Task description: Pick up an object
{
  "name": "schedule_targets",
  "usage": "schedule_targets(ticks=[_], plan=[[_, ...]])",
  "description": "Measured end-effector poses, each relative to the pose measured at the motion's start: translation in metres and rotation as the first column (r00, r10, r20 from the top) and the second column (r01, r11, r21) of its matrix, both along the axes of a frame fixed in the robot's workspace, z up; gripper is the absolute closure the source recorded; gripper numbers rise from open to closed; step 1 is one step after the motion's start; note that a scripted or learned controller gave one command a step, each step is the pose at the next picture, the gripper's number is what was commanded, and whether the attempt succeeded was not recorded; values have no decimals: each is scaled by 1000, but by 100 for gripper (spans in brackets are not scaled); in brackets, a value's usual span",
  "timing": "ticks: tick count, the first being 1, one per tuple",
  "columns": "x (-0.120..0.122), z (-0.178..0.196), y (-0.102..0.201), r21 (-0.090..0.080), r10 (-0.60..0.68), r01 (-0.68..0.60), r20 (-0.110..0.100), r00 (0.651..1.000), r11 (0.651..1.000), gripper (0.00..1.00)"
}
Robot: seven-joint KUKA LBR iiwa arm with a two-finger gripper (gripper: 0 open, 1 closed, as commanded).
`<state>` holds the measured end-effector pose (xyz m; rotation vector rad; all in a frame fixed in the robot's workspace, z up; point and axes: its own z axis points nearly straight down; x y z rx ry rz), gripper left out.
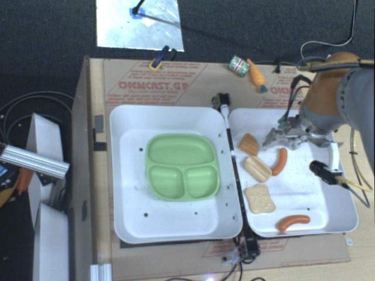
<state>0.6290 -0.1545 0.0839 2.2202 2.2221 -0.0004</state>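
Note:
The right bin (337, 206) holds several toy foods. An orange toast piece (248, 144) lies near its left wall, with a tan bun (256, 168) and a pale bread slice (259, 198) below it. One red sausage (280, 161) lies in the middle and a second sausage (292, 221) near the front. My gripper (283, 140) hangs over the bin's back half, just above the upper end of the middle sausage and right of the toast. Its fingers look spread, with nothing between them.
The left bin (126, 215) holds a green divided plate (181, 166). Behind the bins, a small can (239, 65) and a toy carrot (256, 74) lie on the cardboard. A black fitting (321, 171) sits at the right bin's right side, below the arm.

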Motion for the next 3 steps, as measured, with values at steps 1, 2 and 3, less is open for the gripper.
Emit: schedule_targets(ticks=[1,2,3], plan=[[-30,1,4,0,0,0,1,1000,1000,0],[-29,12,4,0,0,0,4,1000,1000,100],[-32,102,83,1,3,-3,5,1000,1000,100]])
